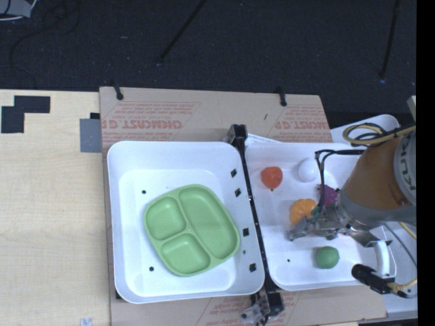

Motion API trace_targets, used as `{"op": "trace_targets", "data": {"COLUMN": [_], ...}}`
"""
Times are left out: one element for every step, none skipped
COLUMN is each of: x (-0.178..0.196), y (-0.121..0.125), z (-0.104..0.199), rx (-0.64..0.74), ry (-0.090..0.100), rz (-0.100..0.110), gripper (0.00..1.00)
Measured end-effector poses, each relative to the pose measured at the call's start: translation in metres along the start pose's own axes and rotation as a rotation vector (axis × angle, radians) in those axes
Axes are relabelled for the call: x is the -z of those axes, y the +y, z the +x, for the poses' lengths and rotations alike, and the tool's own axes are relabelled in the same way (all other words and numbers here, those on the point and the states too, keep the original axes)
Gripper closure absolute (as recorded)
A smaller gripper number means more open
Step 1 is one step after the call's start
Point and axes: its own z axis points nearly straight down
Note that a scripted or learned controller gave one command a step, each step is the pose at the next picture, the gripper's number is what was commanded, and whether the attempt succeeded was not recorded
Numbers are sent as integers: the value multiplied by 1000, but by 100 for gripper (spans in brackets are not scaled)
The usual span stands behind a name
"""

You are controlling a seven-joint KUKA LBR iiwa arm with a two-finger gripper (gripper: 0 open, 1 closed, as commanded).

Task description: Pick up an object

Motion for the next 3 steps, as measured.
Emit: {"op": "trace_targets", "data": {"x": [13,75,132], "y": [0,-1,1], "z": [-1,-1,8], "rx": [-6,3,3], "ry": [0,-1,-1], "rz": [-1,-5,-7], "gripper": [100,100,100]}}
